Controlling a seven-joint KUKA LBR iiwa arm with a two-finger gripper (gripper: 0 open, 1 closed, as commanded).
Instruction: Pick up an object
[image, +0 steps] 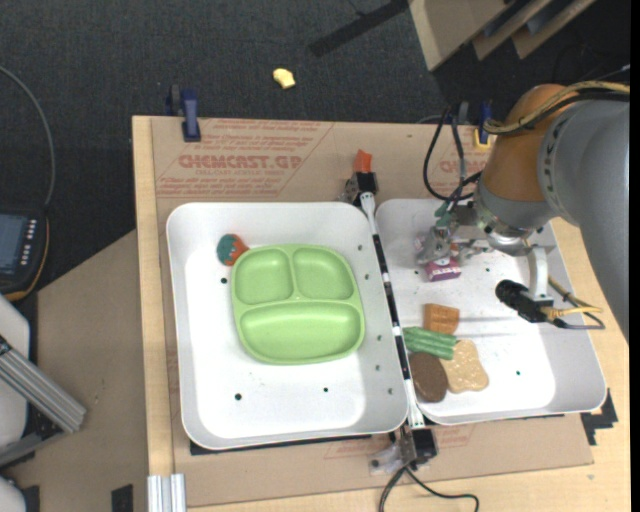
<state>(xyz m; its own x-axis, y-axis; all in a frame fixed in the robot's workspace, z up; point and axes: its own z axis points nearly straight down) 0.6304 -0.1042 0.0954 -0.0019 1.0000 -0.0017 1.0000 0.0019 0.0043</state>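
Floor: I see dark grey carpet around the bench, with a small yellow scrap lying on it near the top.
Tabletop: a brown board printed with red lettering, held by a blue clamp at its far-left corner.
Left side: a dark device with a lit screen, a black cable looping past it, and a pale surface beneath.
Lower left: I make out a metal rail.
Top right: tan wooden furniture.
Light: even, soft shadows.

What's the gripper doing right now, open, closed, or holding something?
Gripper: down in the right bin over a small purple-and-white object; open or closed cannot be told.
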